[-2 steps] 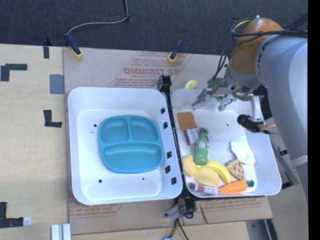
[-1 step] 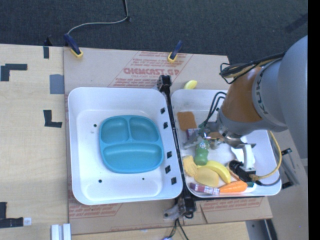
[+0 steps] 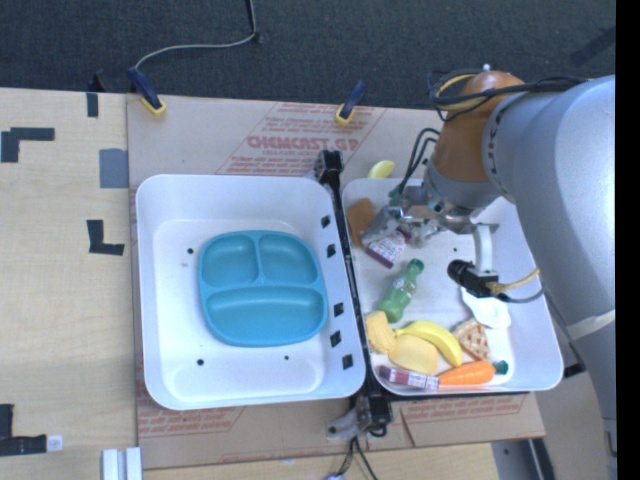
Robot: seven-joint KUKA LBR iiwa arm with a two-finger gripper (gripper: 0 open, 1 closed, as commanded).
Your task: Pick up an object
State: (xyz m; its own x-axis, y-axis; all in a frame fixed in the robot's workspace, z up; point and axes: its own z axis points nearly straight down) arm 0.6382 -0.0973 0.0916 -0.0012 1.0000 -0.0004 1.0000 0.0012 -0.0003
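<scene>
Silvery foil on a small packet (image 3: 383, 247) glints just under the gripper (image 3: 412, 214), low in the right bin (image 3: 530, 363); whether it is open or holding anything, I cannot tell. The green bottle (image 3: 402, 290) lies just beside, so a descent could nudge it or slip off the crinkly packet.

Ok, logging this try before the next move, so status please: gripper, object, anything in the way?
Gripper low in right bin, over small packet. Nothing seen held. Green bottle, banana and carrot crowd nearby.
</scene>
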